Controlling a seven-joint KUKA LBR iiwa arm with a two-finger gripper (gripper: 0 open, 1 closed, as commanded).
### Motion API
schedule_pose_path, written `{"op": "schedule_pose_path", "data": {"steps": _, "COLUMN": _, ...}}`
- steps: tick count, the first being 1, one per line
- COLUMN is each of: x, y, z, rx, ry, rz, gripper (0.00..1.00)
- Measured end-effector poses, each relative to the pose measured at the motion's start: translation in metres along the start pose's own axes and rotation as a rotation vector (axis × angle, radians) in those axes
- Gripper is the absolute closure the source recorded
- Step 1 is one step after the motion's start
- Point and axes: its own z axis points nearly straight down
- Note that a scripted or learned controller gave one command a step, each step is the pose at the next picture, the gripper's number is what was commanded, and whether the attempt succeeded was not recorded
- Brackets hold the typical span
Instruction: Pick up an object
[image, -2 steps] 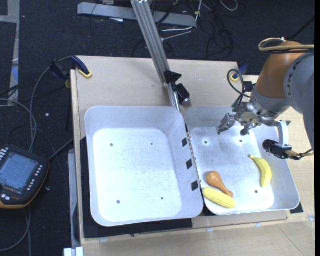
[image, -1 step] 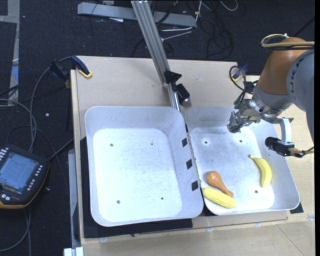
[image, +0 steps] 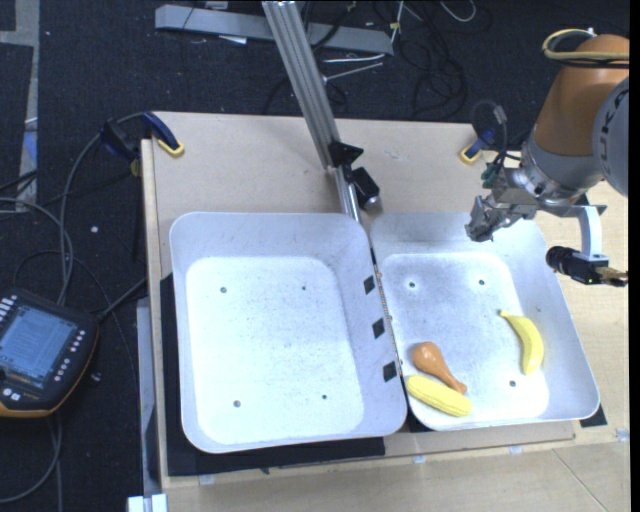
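One banana (image: 526, 341) below hand (image: 481, 228)

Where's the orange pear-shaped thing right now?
The orange pear-shaped object lies in the right white bin, near its front-left corner, just above the yellow corn-like piece.

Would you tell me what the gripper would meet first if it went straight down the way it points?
Probably the right bin near its far rim; the gripper hangs there, though depth is unclear.
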Motion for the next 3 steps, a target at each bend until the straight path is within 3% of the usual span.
{"op": "schedule_pose_path", "data": {"steps": 1, "x": 0.001, "y": -0.006, "z": -0.060, "rx": -0.001, "ry": 0.000, "rz": 0.000, "gripper": 1.00}}
{"op": "schedule_pose_path", "data": {"steps": 2, "x": 0.001, "y": -0.005, "z": -0.087, "rx": 0.002, "ry": 0.000, "rz": 0.001, "gripper": 1.00}}
{"op": "schedule_pose_path", "data": {"steps": 3, "x": 0.057, "y": -0.010, "z": -0.086, "rx": 0.003, "ry": 0.002, "rz": -0.004, "gripper": 1.00}}
